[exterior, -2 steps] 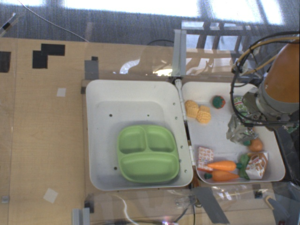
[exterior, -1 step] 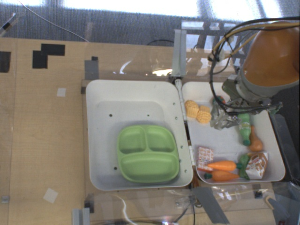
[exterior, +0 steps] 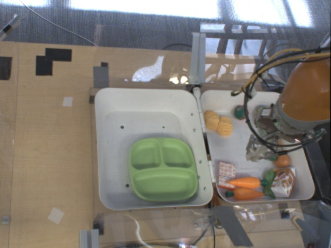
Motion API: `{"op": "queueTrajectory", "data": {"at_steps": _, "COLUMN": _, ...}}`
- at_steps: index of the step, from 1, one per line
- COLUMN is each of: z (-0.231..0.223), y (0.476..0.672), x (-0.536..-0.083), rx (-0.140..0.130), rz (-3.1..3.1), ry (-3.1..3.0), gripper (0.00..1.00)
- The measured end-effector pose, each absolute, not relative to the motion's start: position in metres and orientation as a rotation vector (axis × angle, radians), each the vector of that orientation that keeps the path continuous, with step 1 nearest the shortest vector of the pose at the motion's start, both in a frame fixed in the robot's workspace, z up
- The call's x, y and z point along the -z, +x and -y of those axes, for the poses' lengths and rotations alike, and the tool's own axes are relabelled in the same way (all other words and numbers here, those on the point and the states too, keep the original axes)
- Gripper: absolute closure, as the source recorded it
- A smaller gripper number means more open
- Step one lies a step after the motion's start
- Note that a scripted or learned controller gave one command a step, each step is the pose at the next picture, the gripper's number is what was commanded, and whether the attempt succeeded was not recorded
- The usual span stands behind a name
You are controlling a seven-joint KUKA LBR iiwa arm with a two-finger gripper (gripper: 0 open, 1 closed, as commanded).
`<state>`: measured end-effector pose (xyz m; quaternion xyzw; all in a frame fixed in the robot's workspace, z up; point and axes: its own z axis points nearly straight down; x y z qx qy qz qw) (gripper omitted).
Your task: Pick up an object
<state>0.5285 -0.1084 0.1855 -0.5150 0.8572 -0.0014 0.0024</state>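
Down at the near edge of the right bin (exterior: 309, 190), two orange carrots (exterior: 245, 183) lie side by side, one just behind the other, both pointing across the bin. Just beside them on the left sits a small red-and-white packet (exterior: 226, 170), close to the wall between the bins. To the right of the carrots, a green leafy piece (exterior: 268, 180) and a brown-and-white carton (exterior: 284, 183) are tucked into the near right corner.

Over in the left bin (exterior: 111, 112), a green divided plate (exterior: 163, 169) rests flat toward the near side, three compartments showing.

Moving back, a small orange ball (exterior: 282, 160) sits just behind the carton. And here's the gripper (exterior: 258, 151), hanging low over the middle of the right bin, just left of that ball; nothing visible in its grasp, though I cannot tell how its jaws stand from here.

Further back, two yellow bumpy pieces (exterior: 219, 123) lie touching near the dividing wall, with a small dark green item (exterior: 239, 112) beyond them. The arm's orange band (exterior: 307, 97) looms over the far right.
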Motion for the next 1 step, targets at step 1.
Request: {"op": "queueTrajectory", "data": {"at_steps": 1, "z": 0.0508, "y": 0.4998, "x": -0.2483, "rx": 0.011, "rz": -2.628, "ry": -1.697, "gripper": 1.0}}
